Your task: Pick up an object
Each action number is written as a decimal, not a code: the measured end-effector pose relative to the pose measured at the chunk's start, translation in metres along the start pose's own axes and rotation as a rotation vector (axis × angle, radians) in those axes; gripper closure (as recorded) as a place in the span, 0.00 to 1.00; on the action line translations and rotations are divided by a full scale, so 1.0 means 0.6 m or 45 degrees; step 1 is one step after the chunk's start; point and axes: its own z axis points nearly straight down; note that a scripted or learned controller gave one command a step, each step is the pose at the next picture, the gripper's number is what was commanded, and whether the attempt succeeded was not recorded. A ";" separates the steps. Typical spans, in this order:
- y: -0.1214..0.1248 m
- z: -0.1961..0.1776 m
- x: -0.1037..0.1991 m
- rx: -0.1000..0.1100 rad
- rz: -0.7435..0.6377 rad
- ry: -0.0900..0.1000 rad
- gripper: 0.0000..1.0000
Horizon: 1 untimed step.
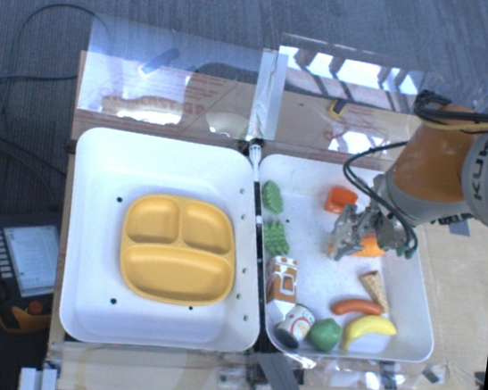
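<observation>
My gripper hangs low over the middle of the right bin, reaching in from the right under the orange wrist band. An orange carrot-like piece lies right beside it on its right side; whether it is touching I cannot tell. A small red-orange block sits just behind the gripper. In front of it lie a tan wedge, a red sausage, a yellow banana, a green lime and a tipped can.
Two green leafy pieces and a white and orange carton lie along the right bin's left wall. The left bin holds a yellow divided plate. Cables and handheld devices lie on the floor at left.
</observation>
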 end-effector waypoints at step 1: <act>0.001 0.000 0.000 -0.001 -0.001 0.000 0.00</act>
